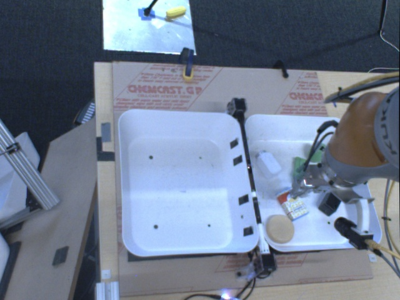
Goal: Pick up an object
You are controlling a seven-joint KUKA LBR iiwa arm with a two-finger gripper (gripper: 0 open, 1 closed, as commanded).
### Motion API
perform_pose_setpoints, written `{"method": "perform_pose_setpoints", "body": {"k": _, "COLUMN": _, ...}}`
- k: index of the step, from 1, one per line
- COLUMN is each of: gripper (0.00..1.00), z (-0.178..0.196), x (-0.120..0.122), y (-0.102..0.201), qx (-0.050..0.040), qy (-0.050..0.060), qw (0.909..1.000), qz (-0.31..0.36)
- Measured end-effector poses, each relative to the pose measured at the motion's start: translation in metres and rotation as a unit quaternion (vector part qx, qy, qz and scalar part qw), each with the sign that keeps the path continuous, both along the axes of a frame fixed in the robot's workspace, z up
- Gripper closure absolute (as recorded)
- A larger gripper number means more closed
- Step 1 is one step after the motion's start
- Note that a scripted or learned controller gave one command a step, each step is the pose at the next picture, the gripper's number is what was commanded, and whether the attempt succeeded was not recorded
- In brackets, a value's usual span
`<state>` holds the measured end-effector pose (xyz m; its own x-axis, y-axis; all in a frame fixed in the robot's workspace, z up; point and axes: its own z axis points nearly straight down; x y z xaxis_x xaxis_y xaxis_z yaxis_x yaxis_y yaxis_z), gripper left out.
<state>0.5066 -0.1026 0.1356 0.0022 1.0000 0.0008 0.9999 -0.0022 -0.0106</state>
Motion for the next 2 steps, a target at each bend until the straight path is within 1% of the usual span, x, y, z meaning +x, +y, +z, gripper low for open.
{"method": "perform_pose_setpoints", "body": {"k": 1, "gripper": 1.0, "z": -0.038, "x": -0.019, "y": 0.009, "qx": -0.0009, "qy": -0.008, "qw": 1.0, "qz": 0.001}}
{"method": "perform_pose_setpoints", "body": {"k": 2, "gripper": 1.0, "z": 0.255, "x": -0.008, "y": 0.045, "qx": -0.0007, "qy": -0.016, "qw": 0.9999, "qz": 0.005}}
